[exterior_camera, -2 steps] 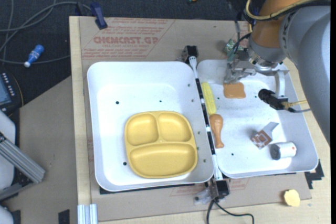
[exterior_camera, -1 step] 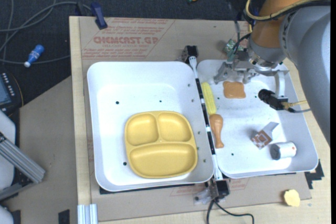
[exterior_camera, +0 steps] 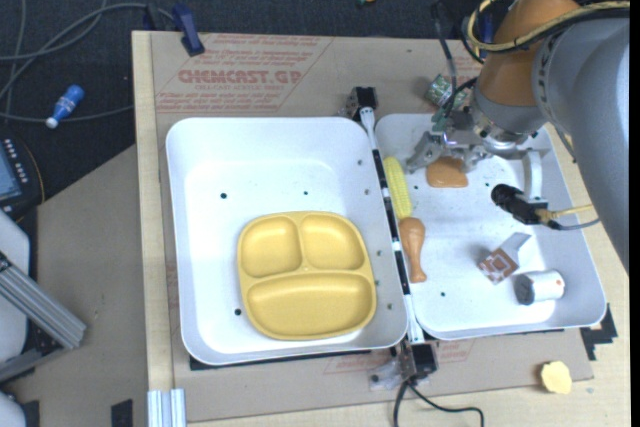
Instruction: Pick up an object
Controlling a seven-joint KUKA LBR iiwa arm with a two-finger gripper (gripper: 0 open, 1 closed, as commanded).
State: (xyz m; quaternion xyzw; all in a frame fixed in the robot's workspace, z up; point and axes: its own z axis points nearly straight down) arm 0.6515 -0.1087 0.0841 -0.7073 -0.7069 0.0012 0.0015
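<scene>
At upper right, gripper (exterior_camera: 447, 150) hovered above the bun (exterior_camera: 446, 176), finger state unclear; nothing lifted yet

Left bin (exterior_camera: 190, 215): white, black dots on floor. Right bin (exterior_camera: 575, 300): white. Divided plate (exterior_camera: 305, 275): pale yellow. Corn cob (exterior_camera: 398, 187): yellow. Drumstick (exterior_camera: 413, 248): orange-tan. Rounded piece (exterior_camera: 446, 176) at end effector (exterior_camera: 450, 150): orange-brown. Small cylinder (exterior_camera: 538, 287): white, grey end. Arm (exterior_camera: 590, 85): grey, orange band. Desk (exterior_camera: 150, 155): tan board, red lettering.
</scene>
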